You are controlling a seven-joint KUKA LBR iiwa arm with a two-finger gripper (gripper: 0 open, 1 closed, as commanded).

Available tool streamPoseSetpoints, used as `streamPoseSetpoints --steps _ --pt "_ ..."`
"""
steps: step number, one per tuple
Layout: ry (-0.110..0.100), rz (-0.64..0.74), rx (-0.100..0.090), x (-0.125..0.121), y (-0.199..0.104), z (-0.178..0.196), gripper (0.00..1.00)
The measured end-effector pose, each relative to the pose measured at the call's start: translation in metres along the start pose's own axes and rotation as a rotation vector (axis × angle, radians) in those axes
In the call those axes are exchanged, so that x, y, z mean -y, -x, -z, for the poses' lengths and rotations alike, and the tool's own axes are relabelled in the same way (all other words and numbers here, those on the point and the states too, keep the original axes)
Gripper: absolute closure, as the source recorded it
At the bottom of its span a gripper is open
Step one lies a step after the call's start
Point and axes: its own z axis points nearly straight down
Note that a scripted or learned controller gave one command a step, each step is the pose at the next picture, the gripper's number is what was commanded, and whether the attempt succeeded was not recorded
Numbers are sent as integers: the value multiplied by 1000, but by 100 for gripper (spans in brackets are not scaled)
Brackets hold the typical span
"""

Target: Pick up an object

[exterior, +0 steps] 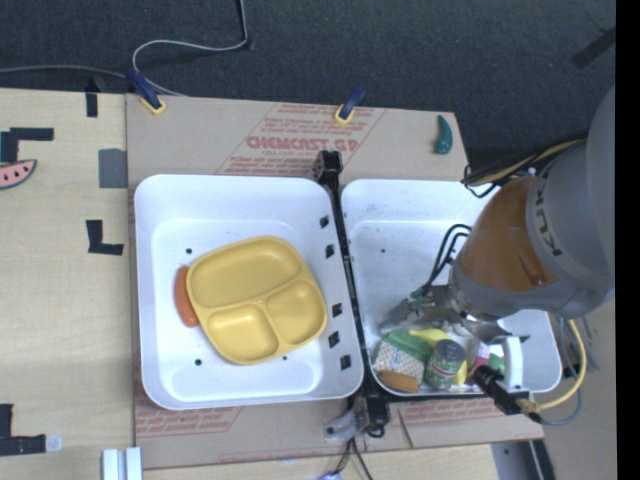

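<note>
So the stuff you can actually grab is all bunched up just below the pincer (428, 313), in the corner of the right shallow white bin (400, 223). There's a small round can with a greenish label (447, 363), a flat green plastic piece (404, 345) beside it and a yellow plastic piece (433, 335) wedged between them. A brown-orange rounded lump (400, 379) sits lowest, against the bin wall. They're touching or overlapping, so my guess is the pile slid into that corner and the walls keep it there.

The pincer hangs right over the top edge of that heap, with the grey arm and its orange band (505, 248) filling the space to its right. Honestly I can't tell whether it's wide or narrow, since the wrist blocks your view. I don't see anything clamped in it either, so I'd call the pick not done yet. The can looks like your best bet. It's rigid and round, but it could roll off if the approach lands on the yellow piece first.

Everything else is well away to the pincer's left. The yellow three-compartment plastic tray (255, 298) lies tilted in the left shallow white bin (170, 223), resting partly on an orange-red oblong thing (185, 298), which is probably why it sits skewed. A small teal plastic bit (443, 135) sits on the brown cardboard sheet (290, 143) well above the pincer, outside both bins.
</note>
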Motion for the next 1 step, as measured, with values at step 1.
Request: streamPoseSetpoints --steps 1 --pt "-5 0 -2 -36 -5 -1 0"
